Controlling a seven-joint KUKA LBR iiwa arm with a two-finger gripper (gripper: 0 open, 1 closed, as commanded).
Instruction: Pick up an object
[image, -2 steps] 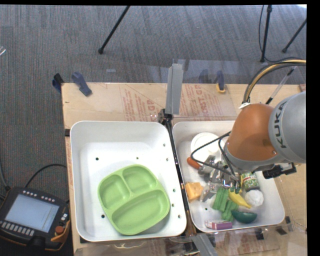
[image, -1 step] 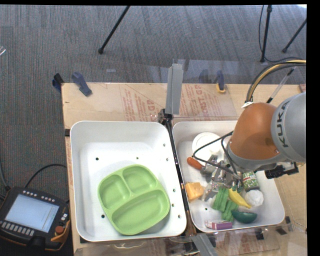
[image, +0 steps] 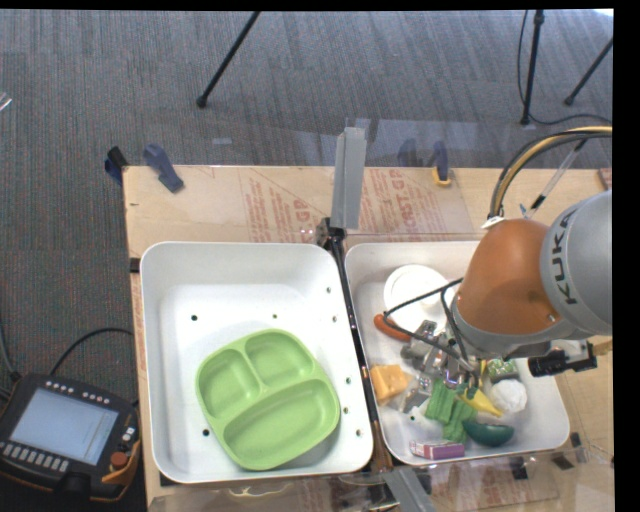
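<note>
My gripper (image: 428, 372) is low in the right bin (image: 556, 425), at the end of the orange-banded wrist, right over a cluster of small objects. An orange block (image: 390, 381) lies just to its left. A green piece (image: 443, 404) sits just below it, and a yellow piece (image: 487, 402) lies beside that. A dark green item (image: 489, 433), a white ball (image: 509, 395) and a pink-purple box (image: 437, 450) lie near the bin's front edge. The wrist hides part of the pile.
A white round dish (image: 413, 286) sits at the back of the right bin, with a red-handled tool (image: 389, 325) in front of it. The left bin (image: 170, 300) holds a light green divided plate (image: 267, 397). A grey post (image: 348, 180) stands behind the bins.
</note>
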